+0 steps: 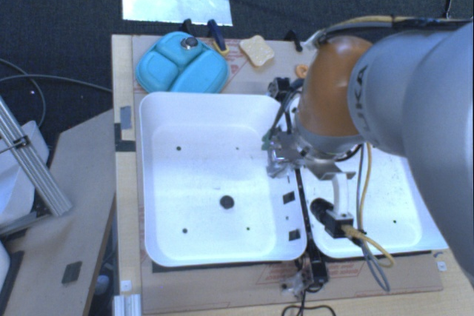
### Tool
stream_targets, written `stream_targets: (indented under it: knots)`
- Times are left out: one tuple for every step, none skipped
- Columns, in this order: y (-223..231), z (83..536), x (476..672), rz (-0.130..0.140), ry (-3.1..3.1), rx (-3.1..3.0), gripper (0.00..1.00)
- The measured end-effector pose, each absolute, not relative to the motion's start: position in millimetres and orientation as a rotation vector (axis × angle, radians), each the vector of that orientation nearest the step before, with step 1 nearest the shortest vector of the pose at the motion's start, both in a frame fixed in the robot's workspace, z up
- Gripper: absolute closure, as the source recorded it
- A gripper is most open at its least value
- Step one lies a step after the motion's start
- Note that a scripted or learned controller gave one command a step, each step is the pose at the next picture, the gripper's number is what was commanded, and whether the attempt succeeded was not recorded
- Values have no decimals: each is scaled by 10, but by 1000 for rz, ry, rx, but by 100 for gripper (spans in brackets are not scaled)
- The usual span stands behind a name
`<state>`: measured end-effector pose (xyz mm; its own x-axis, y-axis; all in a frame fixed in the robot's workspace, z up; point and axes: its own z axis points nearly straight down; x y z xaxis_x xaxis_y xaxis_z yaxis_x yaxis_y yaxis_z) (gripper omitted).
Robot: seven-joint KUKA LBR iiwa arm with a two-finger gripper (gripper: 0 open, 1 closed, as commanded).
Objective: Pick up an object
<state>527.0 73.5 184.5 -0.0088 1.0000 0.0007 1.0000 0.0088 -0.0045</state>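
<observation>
1. In the left bin, near-middle of its floor, a small dark round object lies alone; the likeliest pick target, since it is the only loose thing seen in a bin.
2. Gripper hangs at the left bin's right wall, to the right of the object and slightly farther back, apart from it. Jaws blurred under the wrist; cannot tell their state. Nothing seen between them.
3. Judged step: approach, grasp not yet made.
4. Next move calls for travel left and nearer, then descent over the object.
5. Outward: right bin under the arm; on the desk beyond, a blue tray and a tan sponge.
</observation>
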Motion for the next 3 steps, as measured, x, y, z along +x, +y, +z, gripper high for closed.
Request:
stream_targets:
  knots:
    - [928,2946,5212,-17,-2234,-2217,100]
    - [578,4393,4886,-27,-2233,-2226,100]
    - [77,3928,4868,0,-2218,-2226,100]
